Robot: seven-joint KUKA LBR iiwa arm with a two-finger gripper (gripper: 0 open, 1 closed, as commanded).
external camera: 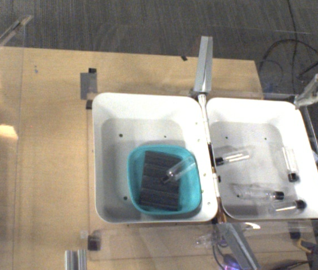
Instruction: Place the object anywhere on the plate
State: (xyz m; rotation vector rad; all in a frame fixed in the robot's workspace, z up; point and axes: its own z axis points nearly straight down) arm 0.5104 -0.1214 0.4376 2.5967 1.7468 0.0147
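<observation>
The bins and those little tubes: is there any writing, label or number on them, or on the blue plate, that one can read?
None can be read.
Left bin, right bin: plain white, no marks.
Teal plate and the dark pad on it: no text.
Clear tubes, one on the plate, others in the right bin: too small to tell.

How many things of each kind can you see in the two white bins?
Teal plate: 1
Dark ridged pad on the plate: 1
Clear tubes with dark caps: 5 (one on the plate; four in the right bin)
Total: 7
</observation>
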